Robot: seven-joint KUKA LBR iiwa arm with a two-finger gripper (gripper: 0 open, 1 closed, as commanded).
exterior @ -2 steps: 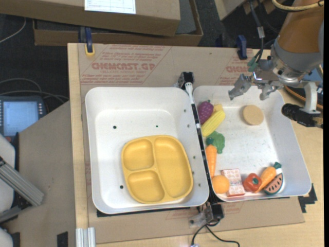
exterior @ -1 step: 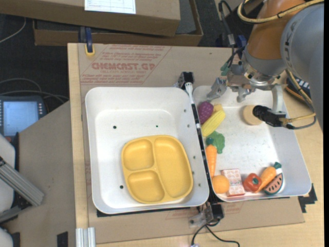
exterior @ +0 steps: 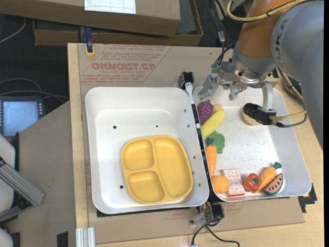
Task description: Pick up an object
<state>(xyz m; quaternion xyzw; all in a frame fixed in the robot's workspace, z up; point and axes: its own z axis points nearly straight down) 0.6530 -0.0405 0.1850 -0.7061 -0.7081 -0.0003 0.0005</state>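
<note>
right bin (exterior: 257,143), near wall: orange (exterior: 221,183), red-and-white box (exterior: 234,183), tomato (exterior: 252,182), small carrot (exterior: 268,174) and watermelon slice (exterior: 276,184) in a row. middle, against the divider: long carrot (exterior: 211,161), broccoli (exterior: 216,140). farther: corn cob (exterior: 214,122), long axis slanting from the divider toward the far right, touching purple grapes (exterior: 205,109). claw (exterior: 222,89), fingers spread and holding nothing, hangs just beyond both, over the far wall; its height above them cannot be judged.
</note>
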